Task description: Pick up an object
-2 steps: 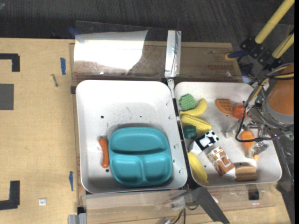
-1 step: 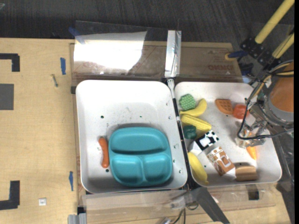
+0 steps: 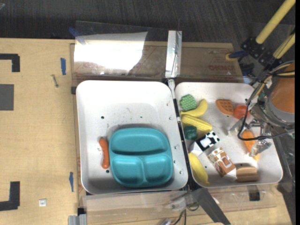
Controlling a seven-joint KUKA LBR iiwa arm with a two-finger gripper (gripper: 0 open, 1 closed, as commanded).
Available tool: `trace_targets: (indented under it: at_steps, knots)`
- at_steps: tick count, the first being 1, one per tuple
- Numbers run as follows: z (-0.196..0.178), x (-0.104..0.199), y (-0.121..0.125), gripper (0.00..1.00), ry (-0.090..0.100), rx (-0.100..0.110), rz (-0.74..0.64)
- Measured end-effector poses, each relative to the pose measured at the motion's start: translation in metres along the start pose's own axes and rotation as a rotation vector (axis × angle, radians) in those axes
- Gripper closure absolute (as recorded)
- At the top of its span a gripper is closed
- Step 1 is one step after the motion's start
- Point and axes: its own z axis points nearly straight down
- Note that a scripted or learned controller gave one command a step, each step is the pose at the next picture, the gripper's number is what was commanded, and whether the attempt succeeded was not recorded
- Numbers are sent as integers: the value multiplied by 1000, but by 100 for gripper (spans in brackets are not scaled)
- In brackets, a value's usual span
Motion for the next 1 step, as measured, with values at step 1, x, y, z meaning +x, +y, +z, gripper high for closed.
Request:
trace_targets:
  at_steps: [1]
  knots:
    - [12, 2, 2, 0, 4, -7, 13]
